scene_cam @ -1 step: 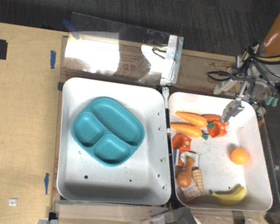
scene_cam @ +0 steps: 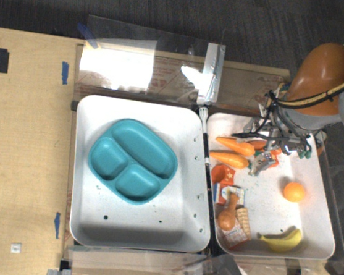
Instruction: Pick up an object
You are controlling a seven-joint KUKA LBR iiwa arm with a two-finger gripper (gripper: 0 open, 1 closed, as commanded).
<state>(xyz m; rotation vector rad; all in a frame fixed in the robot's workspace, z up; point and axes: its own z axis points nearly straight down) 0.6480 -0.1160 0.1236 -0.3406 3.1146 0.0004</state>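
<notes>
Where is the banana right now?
The banana lies in the right bin, near its front right corner, below the orange and right of the snack packet.

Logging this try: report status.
Tool low in right bin, over the carrots. Nothing seen held. Orange, banana lie apart; teal tray in left bin.
</notes>
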